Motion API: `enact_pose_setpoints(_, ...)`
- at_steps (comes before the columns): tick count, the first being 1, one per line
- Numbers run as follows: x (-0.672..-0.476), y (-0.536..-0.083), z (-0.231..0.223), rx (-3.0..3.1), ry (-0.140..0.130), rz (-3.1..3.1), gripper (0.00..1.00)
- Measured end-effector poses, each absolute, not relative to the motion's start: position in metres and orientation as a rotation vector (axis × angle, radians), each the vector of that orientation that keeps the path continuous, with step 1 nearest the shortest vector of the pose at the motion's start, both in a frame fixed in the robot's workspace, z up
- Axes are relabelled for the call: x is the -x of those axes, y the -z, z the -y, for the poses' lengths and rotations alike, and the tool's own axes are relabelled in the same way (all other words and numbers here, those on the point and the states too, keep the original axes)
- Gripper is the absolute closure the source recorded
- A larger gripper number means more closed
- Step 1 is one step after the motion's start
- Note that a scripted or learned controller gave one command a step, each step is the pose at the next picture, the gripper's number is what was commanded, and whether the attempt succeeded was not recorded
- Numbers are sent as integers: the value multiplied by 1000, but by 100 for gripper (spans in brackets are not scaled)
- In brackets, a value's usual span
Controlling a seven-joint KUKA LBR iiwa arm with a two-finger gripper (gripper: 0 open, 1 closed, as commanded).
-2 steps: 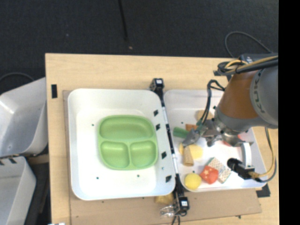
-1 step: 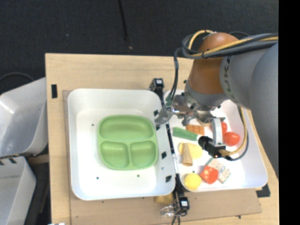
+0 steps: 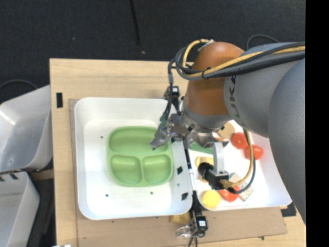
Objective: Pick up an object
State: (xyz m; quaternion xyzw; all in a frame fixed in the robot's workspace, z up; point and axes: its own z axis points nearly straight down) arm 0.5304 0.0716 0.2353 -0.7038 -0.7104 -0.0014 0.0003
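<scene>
The surface (image 3: 113,78) carries two white bins. The left bin (image 3: 92,138) holds a green divided tray (image 3: 136,161). The right bin (image 3: 267,184), at three o'clock from it, holds red pieces (image 3: 245,145) and a yellow ball (image 3: 209,198). The tool (image 3: 160,138) hangs over the tray's two o'clock corner, seemingly empty; I cannot tell its state, so the pick looks undone

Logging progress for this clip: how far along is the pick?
Done: the gripper has reached the left bin, over the green divided tray's upper right corner. In hand: nothing visibly lifted; the tray lies flat. Left: grasping and raising an object; the red and yellow items sit in the right bin.
</scene>
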Motion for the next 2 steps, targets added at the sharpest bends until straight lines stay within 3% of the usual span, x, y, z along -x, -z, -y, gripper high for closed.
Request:
enact_pose_setpoints(1, -532, -243, -66, 2218, 0, 2225, 100)
enact_pose_setpoints(2, -529, -422, -64, 2226, 25, 2234, 100)
